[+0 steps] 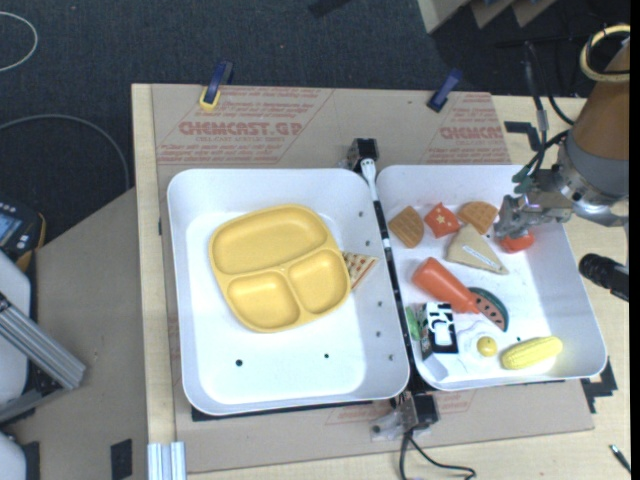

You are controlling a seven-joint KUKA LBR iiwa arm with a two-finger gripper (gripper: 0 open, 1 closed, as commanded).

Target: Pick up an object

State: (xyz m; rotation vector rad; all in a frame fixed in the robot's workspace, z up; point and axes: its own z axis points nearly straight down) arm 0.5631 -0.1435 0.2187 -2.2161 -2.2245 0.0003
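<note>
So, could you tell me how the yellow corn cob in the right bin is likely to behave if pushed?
The corn cob looks rounded and elongated, so it may roll sideways when nudged. Its glossy surface suggests hard, light plastic, possibly slippery. It lies near the right bin wall, which might stop it.

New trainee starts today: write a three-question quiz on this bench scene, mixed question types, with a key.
1. True or false: the yellow three-compartment plastic plate lies in the right white bin.
2. Which toy lies nearest the front right corner of the right bin? A) orange carrot B) yellow corn cob C) watermelon slice
3. Fill in: the gripper is over a small ___ toy at the right bin's far side.

Key: 1 false, it lies in the left white bin; 2 B; 3 red.
</note>
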